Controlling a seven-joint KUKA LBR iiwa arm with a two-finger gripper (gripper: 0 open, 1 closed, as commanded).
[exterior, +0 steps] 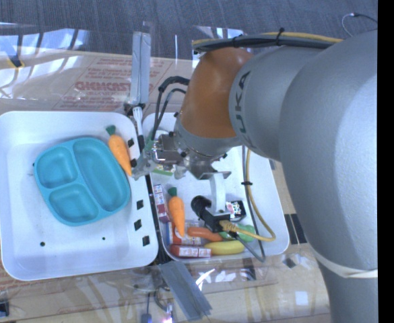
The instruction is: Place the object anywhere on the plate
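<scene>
Two carrots: rim carrot (120,153) in the left bin (21,247) against the plate (82,180), spare carrot (176,212) in the right bin (267,194)
plate: blue, three compartments, mid left bin
rim carrot: taken as the task's thing; lies along the plate's rim at about 2 o'clock, green top toward 11 o'clock, tip toward 5 o'clock; looks to overlap the rim, can't tell if it rests there or hangs just above
gripper (145,163): over the wall between the two bins, just beside the rim carrot
grip state: cannot tell, open or closed, wrist body hides it; no hold on the carrot confirmed
key relation: rim carrot sits at 9 o'clock from the gripper, long axis 11-to-5, roughly parallel to the plate's near rim; plate centre is at 8 o'clock from the carrot
spare carrot: 5 o'clock from the gripper, apart from it, green top at 12 o'clock
right bin clutter: banana (225,247), red packet (159,200), more toy food
judgement: placing step, late; a short shift toward 8 o'clock would set the carrot fully inside the rim; risk is it rolls off onto the bin floor
</scene>
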